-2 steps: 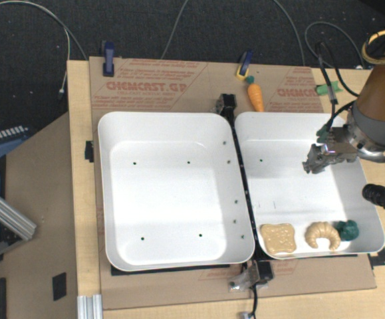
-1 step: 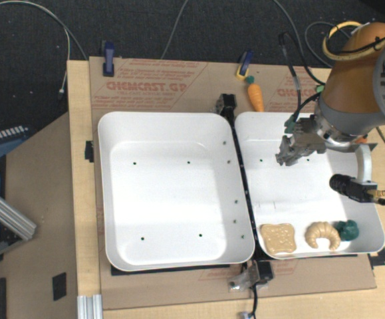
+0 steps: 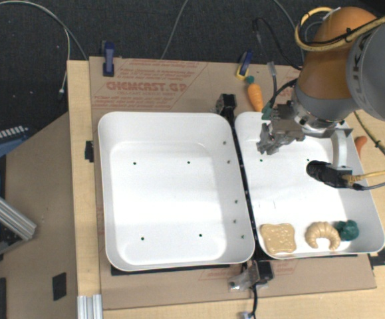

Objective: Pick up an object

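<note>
We saw two shallow white plastic bins side by side on a cardboard-covered bench [image 3: 145, 85]. The left-hand white bin [image 3: 112, 178] lay wide and shallow, its rim touching or just beside the rim of the right-hand white bin [image 3: 272, 198].

The grey arm with the orange band [image 3: 335, 52] came in from the right and hung over the far part of the right-hand bin. Its two-finger gripper [image 3: 269, 142] pointed down near that bin's far left corner, beside the rim shared with the left bin. We could not tell whether the dark fingers stood apart or together, and we saw nothing between them.

The things to be picked lay along the near edge of the right-hand bin, well apart from the gripper. A flat tan toast-shaped piece [image 3: 277, 238] sat closest to the near left corner. Beside it lay a pale beige croissant-shaped toy [image 3: 323, 235], and touching or just beside that, by the near right corner, a small dark green rounded object [image 3: 347, 230].

An orange carrot-shaped toy with a green top [image 3: 254, 96] lay on the bench outside the far edge of the right-hand bin.
</note>
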Action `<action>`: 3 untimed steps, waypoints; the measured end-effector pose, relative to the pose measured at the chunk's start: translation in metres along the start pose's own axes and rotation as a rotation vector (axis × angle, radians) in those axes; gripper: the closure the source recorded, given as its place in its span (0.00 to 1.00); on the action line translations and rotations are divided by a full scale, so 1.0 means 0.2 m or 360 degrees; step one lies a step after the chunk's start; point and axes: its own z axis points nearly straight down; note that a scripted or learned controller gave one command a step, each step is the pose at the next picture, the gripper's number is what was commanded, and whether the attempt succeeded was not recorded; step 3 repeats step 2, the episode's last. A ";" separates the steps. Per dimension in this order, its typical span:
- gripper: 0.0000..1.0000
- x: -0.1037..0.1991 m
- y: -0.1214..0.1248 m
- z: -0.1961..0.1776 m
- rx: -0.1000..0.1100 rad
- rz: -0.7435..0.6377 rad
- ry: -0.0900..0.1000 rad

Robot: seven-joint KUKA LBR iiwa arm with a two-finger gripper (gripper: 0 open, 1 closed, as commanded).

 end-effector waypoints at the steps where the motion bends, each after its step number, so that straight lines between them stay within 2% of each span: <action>1: 1.00 0.23 0.06 0.03 0.0002 0.0000 0.0001; 2: 1.00 0.52 0.17 0.01 0.0001 -0.0002 0.0001; 3: 1.00 0.52 0.17 0.01 0.0001 -0.0002 0.0001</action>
